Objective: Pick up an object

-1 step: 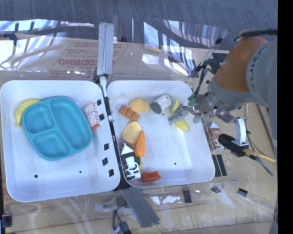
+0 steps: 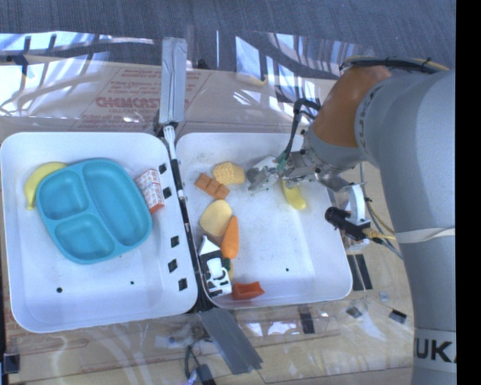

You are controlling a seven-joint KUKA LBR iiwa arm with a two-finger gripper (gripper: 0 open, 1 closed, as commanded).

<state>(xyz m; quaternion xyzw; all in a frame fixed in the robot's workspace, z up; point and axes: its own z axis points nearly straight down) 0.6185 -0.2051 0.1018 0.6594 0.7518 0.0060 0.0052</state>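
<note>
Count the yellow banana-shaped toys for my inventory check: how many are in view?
2. One yellow banana-shaped toy lies in the left white bin, tucked against the blue divided plate. Another lies in the right white bin, beside the gripper. More may be hidden.

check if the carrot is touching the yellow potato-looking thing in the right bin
Touching. The camera view shows the orange carrot lying against the lower right edge of the pale yellow piece in the right bin, with no white floor visible between them.
</note>
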